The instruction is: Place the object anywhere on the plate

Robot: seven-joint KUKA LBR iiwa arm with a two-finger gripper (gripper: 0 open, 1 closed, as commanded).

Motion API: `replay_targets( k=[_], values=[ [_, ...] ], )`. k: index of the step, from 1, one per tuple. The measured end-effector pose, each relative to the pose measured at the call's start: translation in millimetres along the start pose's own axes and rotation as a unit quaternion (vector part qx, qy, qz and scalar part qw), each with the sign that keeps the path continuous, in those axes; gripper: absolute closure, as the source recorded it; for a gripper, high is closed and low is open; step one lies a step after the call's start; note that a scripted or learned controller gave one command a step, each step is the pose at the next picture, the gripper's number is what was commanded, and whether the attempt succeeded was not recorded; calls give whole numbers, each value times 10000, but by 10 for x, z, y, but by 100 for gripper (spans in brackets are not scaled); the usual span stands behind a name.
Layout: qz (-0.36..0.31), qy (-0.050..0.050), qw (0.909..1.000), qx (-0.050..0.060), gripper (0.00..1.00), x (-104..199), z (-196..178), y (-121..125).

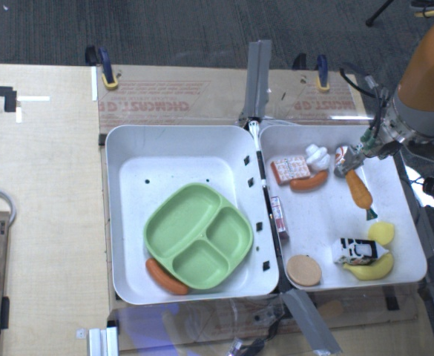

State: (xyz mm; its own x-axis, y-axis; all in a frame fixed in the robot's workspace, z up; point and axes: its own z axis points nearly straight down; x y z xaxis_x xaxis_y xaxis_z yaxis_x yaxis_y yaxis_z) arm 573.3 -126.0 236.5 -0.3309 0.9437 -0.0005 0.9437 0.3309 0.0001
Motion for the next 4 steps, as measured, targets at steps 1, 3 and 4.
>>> replay_targets(
  k=[1,3,4],
  values=[
    [-1155,5,9933,9,100,887,-148,-161],
    [297,1,9996,29,100,2126,296,220],
    [302,1,9995,28,0,2123,295,220]
  ],
)
